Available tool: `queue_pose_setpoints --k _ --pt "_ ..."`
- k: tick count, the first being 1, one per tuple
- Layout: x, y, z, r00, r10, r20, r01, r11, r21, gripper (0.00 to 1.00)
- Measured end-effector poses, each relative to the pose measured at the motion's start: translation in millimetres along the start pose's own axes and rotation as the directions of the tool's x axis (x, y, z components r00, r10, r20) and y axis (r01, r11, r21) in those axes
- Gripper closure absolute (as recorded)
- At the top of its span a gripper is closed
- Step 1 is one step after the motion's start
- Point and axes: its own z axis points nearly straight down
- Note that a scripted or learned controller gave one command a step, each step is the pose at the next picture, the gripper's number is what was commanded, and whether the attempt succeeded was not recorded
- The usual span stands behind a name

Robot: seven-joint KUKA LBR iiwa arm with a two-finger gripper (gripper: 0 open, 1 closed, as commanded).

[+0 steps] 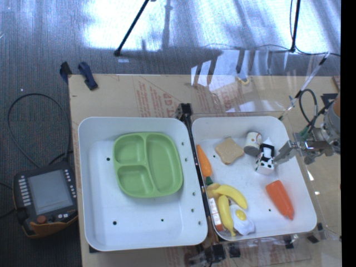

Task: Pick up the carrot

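Observation:
A slim orange carrot (pixel 203 161) with a green end lies along the left wall of the right bin (pixel 278 125). A thicker orange carrot-shaped piece (pixel 280 199) lies near that bin's right side. My gripper (pixel 286 152) reaches in from the right, over the bin's upper right part. It hovers just right of a black-and-white toy (pixel 266 158). It stands well to the right of the slim carrot and above the thicker piece. Nothing orange is at its tip.
The right bin also holds a bread slice (pixel 229 150), a small cup (pixel 253 139), two bananas (pixel 228 197), a fried egg (pixel 241 216) and a small box (pixel 214 210). A green divided plate (pixel 148 164) sits in the left bin (pixel 100 204).

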Motion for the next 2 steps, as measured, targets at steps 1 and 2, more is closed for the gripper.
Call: queue_pose_setpoints --k 1,2 --pt "95.5 -21.3 70.1 0.987 -0.158 -0.003 0.158 0.987 0.007 0.00" --pt "198.7 -17.0 76.1 1.000 0.018 -0.001 -0.018 1.000 0.004 0.00"
